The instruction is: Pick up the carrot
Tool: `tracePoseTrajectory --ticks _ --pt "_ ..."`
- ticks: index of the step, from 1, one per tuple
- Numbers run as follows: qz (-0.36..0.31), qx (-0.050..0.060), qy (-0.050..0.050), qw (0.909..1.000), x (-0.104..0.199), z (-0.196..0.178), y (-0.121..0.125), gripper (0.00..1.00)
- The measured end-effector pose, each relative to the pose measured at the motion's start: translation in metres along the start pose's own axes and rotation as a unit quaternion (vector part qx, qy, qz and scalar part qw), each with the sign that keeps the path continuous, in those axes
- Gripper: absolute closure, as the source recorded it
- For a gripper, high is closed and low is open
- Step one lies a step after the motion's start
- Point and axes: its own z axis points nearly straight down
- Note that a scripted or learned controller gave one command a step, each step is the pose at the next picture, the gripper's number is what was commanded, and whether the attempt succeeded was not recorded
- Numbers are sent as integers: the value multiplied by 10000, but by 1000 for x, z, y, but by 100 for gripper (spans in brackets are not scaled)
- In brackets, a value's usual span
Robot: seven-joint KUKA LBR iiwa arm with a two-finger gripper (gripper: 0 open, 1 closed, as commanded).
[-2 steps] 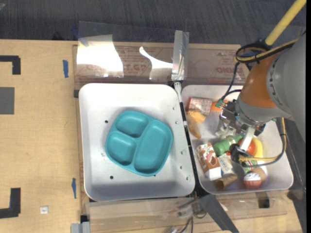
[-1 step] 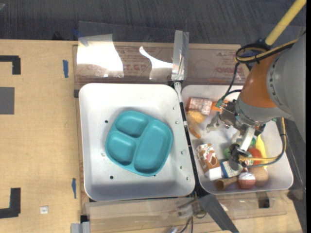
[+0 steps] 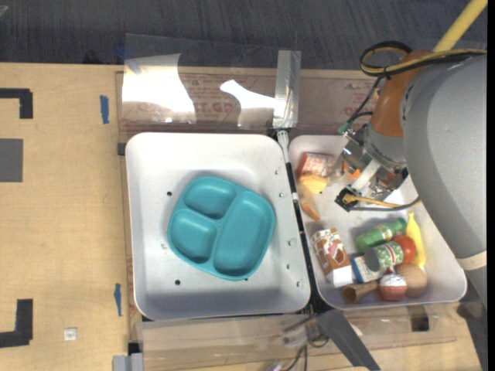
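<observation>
The carrot (image 3: 309, 207) looks like a small orange sliver lying near the left wall of the right bin (image 3: 452, 280), just below a yellow-orange food piece (image 3: 313, 184). My gripper (image 3: 362, 178) hangs over the upper middle of that bin, to the right of the carrot and apart from it. The wrist and its fittings hide the fingertips. Nothing can be seen held.
The left bin (image 3: 147, 168) holds a teal divided plate (image 3: 222, 226). The right bin also has a red-and-white packet (image 3: 315, 163), a snack pack (image 3: 329, 247), a green bottle (image 3: 380, 234), a tomato (image 3: 404, 250), a banana (image 3: 418, 238), a carton (image 3: 363, 267) and a cone (image 3: 360, 291).
</observation>
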Motion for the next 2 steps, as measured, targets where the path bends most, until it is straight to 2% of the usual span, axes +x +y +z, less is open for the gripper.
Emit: tracePoseTrajectory --ticks 1,2 --pt "1474 -135 104 9889 -24 2 -3 0" --pt "1650 -147 136 9861 47 -100 -29 0"
